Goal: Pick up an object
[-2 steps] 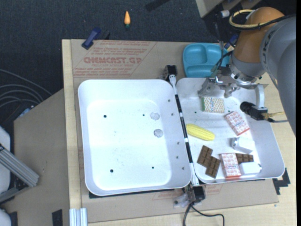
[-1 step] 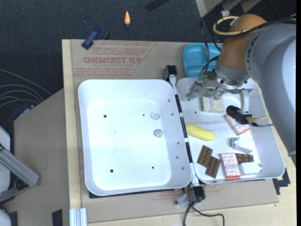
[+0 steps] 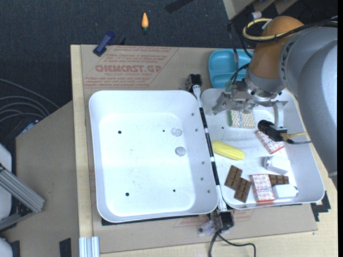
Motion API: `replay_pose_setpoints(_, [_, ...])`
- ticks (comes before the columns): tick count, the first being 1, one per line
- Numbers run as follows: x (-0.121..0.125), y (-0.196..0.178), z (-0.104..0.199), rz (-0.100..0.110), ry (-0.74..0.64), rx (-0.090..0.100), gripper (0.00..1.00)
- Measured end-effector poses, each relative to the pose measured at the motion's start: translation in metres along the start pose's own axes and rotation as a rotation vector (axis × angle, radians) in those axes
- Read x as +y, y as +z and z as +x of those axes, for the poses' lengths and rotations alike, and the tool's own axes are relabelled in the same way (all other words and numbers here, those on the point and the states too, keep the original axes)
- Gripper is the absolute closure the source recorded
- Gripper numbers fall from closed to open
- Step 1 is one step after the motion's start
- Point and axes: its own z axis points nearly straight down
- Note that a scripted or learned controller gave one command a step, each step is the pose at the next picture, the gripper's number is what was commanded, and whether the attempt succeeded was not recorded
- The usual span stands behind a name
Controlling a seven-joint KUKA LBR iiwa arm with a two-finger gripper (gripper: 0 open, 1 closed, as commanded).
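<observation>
The grey arm (image 3: pixel 311 74) reaches over the right bin (image 3: pixel 300 194), its gripper (image 3: pixel 236 101) low at that bin's far edge, just beside a green-and-white packet (image 3: pixel 242 119). Nearer the front edge lie a yellow corn cob (image 3: pixel 228 151), a brown chocolate bar (image 3: pixel 238 182) and a red-and-white box (image 3: pixel 262 188). The left bin (image 3: pixel 144 154) holds two small round discs (image 3: pixel 178 141) toward its right edge.

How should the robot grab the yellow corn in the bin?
Probably across the corn's thick middle, coming straight down from above. It lies flat in the right bin, long and rounded, running left to right in the camera view, so fingers closing across its narrow width should fit. White floor shows all around it, and the chocolate bar lies apart, nearer the front.
</observation>
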Motion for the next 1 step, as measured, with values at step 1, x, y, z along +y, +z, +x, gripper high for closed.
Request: replay_pose_setpoints(1, [0.0, 0.0, 0.0003, 0.0, 0.001, 0.0, 0.0])
